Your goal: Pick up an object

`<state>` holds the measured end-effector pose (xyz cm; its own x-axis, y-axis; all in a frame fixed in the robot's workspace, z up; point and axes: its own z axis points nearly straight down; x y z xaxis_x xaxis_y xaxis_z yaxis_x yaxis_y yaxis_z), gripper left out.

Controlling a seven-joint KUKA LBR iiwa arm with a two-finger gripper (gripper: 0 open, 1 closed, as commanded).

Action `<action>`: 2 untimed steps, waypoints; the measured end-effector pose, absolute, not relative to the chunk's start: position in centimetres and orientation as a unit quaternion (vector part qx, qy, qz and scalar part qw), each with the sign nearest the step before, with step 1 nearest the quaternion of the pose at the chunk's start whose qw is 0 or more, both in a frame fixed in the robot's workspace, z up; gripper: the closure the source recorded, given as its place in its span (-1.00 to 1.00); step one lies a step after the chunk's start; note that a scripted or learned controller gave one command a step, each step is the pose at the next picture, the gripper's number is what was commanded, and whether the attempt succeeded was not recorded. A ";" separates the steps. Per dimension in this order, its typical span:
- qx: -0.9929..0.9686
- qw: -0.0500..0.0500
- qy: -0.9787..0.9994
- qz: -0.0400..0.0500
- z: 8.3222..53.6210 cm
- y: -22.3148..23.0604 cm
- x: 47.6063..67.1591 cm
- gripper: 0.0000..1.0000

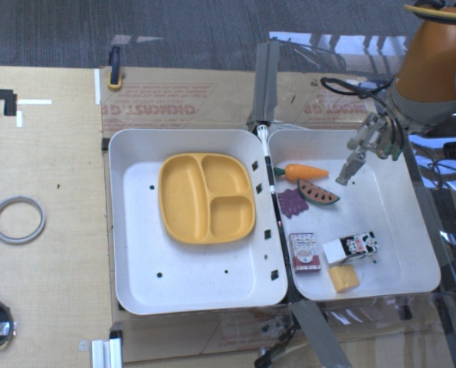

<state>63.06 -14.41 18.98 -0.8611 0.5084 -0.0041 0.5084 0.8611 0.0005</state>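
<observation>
Camera view, from above at a slant: we see the grey arm w/ orange band reach in from the right, its claw (350, 171) hanging over the upper part of the right bin (411, 228). Nothing sits between its fingers; whether they're spread or closed we can't tell at this res.

Right bin contents: a carrot (306, 172) lies near the top-left, long axis approx. left-right, green end toward the divider, orange tip pointing right at the claw, close to it but apart. Just below it, a watermelon slice (319, 192), long axis slanting down to the right. Left of that, a purple grape bunch (292, 202). Lower down: a red box (304, 251), a black-and-white carton (351, 247) lying approx. left-right, and a yellow block (343, 277) near the front wall.

Left bin (136, 267): a yellow divided plate (207, 198), three compartments.

On the desk (44, 282), far left, a grey tape ring (17, 219).
</observation>
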 end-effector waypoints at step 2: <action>0.283 0.005 0.959 -0.001 10.4 -15.8 64.2 1.00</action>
<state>64.22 -15.83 10.40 -0.8399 0.5427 -0.0094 0.5427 0.8399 0.0010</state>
